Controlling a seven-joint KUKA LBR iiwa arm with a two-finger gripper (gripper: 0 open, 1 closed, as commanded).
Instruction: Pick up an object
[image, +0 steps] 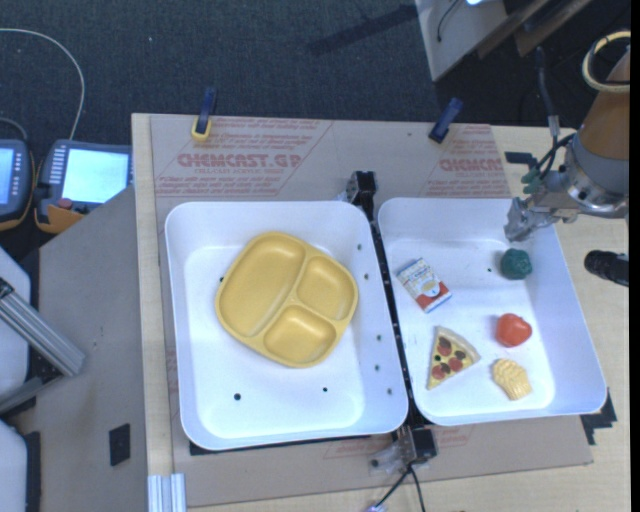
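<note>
The yellow divided plate (288, 298) sat in the left bin (190, 330); right of it, in the right bin (570, 390), lay a carton (423, 283), pizza slice (450, 357), tomato (513, 329) and teal ball (516, 263). Just above that ball hovered the gripper (524, 222), nothing visibly held; how wide it stood, I couldn't tell.

Lying loose in right bin, all apart: dark green ball (516, 263) just below fingers (520, 221); red tomato (513, 330) farther below; yellow corn piece (511, 379), pizza slice (450, 357), small carton (423, 283) resting flat, well off fingers.
</note>
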